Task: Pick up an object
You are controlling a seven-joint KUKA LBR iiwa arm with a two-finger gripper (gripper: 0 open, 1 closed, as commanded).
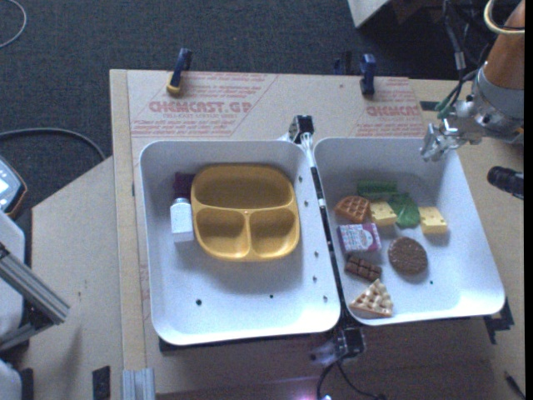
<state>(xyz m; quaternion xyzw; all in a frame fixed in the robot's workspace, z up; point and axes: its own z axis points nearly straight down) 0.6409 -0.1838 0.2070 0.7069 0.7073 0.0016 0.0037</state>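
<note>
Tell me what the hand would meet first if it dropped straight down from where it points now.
Probably the upper right rim of the right shallow white plastic bin, or bare floor just inside it. The hand hangs over that corner; depth is unclear. The food pieces lie further left.

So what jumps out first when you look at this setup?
The big yellow divided tray in the left bin catches the eye first, with a small white bottle at its left side. Next comes the cluster of toy foods in the right bin, such as a waffle wedge and a round brown cookie. The tool hangs over that bin's far right corner.
</note>
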